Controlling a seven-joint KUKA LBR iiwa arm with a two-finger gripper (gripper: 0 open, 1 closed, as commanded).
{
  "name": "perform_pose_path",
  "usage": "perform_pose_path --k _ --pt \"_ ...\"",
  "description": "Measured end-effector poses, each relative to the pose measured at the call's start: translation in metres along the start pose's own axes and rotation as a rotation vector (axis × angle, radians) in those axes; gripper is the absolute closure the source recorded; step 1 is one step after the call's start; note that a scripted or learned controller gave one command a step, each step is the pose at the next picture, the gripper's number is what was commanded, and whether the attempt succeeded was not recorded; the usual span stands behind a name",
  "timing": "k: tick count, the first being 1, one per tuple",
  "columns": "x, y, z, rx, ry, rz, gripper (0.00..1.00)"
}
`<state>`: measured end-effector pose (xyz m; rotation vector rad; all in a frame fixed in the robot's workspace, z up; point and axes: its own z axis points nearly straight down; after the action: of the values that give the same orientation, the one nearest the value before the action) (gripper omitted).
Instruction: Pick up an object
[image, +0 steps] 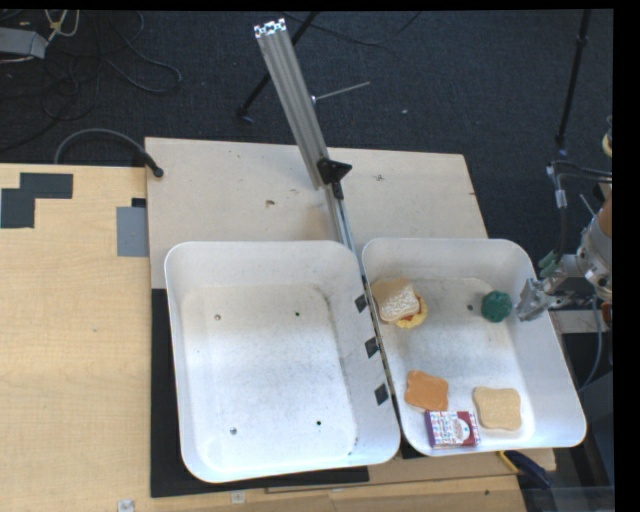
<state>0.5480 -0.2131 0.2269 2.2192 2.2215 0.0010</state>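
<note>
Gripper (528, 302) at frame right (grip state cannot be told) apparently touches green ball (495, 306); risk: ball rolls off along right bin (450, 245).

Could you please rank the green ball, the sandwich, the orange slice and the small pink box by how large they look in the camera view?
1. sandwich
2. small pink box and orange slice: too alike to separate
3. green ball

2 bins (190, 270), 5 objs (427, 390) (all right bin).
</note>
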Motion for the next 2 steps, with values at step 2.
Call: perform_pose_path --k 2 --pt "0.104 0.024 -0.017 0.003 0.003 -0.004 1.0"
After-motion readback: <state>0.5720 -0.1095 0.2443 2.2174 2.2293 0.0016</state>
